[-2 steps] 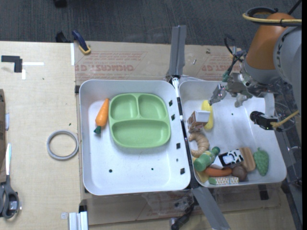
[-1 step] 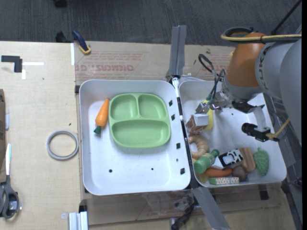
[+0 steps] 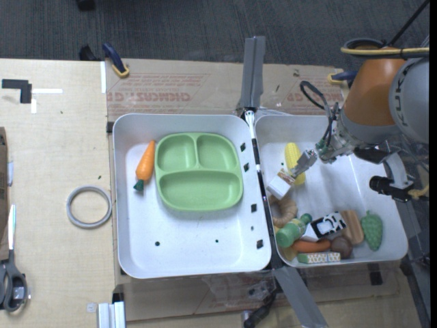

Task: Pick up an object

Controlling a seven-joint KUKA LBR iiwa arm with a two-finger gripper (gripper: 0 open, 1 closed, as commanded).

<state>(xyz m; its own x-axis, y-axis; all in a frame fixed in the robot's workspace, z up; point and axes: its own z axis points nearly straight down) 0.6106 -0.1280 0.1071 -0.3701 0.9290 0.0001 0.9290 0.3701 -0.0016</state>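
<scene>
Over the right-hand shallow white bin (image 3: 382, 183) hung the two-finger gripper (image 3: 305, 164) of the grey arm with the orange band (image 3: 372, 91). I could not tell how the gripper was set. It was just beside a yellow toy corn cob (image 3: 291, 154) and above a small white box (image 3: 279, 184).

Lower in that bin lay a heap of toy food: a green bottle-shaped toy (image 3: 289, 233), a black and white toy (image 3: 329, 223), a small orange carrot (image 3: 314, 247), a brown bread-like piece (image 3: 352, 227) and a green leafy toy (image 3: 373, 229).

Next to it, the left-hand white bin (image 3: 184, 251) held a green plastic plate with three parts (image 3: 199, 171). An orange toy carrot with a green end (image 3: 145, 162) lay just beside the plate.

Both bins sat on a pale wooden bench (image 3: 54, 156) with brown cardboard (image 3: 177, 91) behind them. A grey ring of tape (image 3: 89, 206) and metal scissors (image 3: 12, 282) lay on the bench. Dark grey carpet (image 3: 205, 12) covered the floor at the back.
</scene>
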